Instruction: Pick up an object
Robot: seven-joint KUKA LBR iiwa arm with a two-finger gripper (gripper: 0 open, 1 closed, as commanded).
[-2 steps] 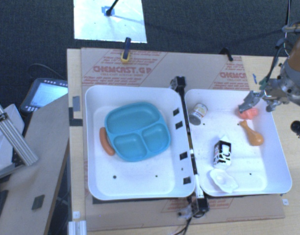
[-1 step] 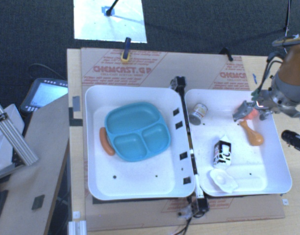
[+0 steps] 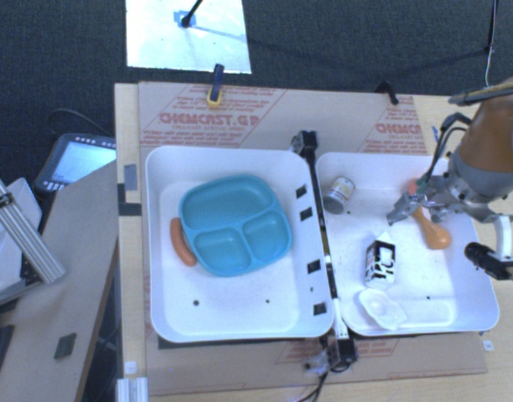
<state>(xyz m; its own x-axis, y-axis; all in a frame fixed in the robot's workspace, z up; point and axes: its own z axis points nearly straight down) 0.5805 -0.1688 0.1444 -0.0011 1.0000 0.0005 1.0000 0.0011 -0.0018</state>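
Orange plastic spoon-like piece lies in the right white bin just beneath my fingers, whose spread I cannot tell; nothing lifted yet.

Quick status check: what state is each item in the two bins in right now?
Blue plate: flat, upright, left bin.
Hot dog: lying beside the plate's left edge.
Can: on its side, right bin.
Carton: standing, right bin.
Clear cup: tipped over.
Orange spoon: lying flat, under the gripper.
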